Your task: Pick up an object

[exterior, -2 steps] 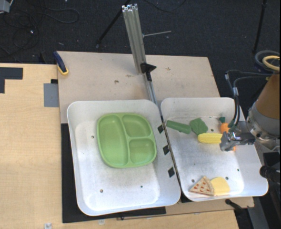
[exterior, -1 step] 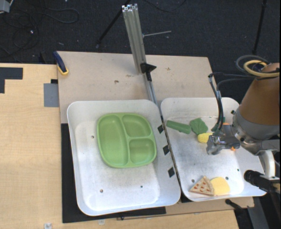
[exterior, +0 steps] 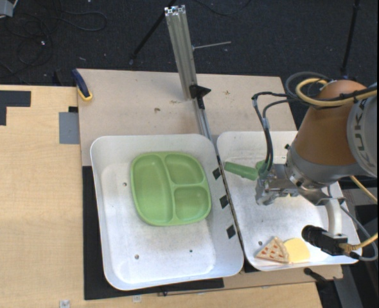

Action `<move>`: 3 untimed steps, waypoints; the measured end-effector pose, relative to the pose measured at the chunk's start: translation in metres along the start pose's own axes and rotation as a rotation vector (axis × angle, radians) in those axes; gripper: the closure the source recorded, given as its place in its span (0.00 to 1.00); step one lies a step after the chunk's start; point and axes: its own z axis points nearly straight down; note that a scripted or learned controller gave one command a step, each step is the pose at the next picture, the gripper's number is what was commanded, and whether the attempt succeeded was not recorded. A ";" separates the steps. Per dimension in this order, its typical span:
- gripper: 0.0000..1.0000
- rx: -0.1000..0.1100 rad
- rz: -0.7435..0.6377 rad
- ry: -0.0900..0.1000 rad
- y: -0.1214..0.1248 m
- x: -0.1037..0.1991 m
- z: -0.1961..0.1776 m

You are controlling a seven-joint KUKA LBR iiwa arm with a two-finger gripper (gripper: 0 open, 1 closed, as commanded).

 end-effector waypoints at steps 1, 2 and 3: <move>1.00 0.000 0.000 0.000 0.004 0.046 0.002; 1.00 0.001 -0.001 0.000 -0.010 0.096 -0.003; 1.00 0.000 -0.001 -0.001 -0.010 0.154 -0.016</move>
